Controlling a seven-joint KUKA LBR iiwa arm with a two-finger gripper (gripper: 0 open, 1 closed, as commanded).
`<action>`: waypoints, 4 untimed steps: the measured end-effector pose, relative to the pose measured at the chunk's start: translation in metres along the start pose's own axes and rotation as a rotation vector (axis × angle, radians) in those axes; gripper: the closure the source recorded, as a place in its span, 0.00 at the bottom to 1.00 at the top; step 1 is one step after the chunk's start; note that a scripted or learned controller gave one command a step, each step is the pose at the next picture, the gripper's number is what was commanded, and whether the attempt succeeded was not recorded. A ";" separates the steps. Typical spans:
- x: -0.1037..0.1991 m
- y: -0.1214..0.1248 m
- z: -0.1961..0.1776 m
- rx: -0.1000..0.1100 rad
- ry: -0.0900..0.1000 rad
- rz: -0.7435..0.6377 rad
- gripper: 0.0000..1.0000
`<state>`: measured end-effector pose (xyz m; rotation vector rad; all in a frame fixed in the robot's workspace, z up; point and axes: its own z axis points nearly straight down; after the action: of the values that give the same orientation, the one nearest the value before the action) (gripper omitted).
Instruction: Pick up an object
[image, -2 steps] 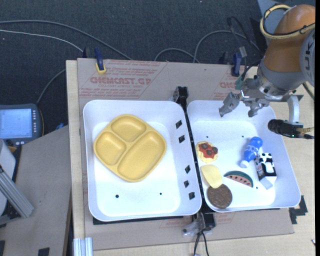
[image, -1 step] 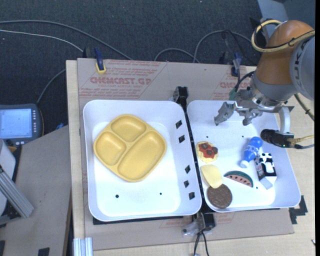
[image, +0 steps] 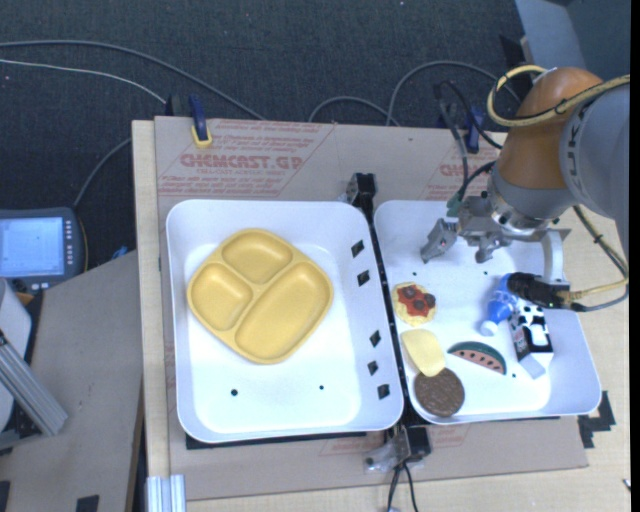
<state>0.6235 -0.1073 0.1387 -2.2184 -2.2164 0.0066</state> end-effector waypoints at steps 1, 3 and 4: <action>0.001 -0.001 0.053 0.000 0.001 -0.001 0.00; 0.001 0.002 -0.006 -0.012 -0.001 -0.002 1.00; -0.002 0.011 -0.066 -0.015 -0.002 -0.002 1.00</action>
<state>0.6354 -0.1096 0.2046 -2.2245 -2.2279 -0.0078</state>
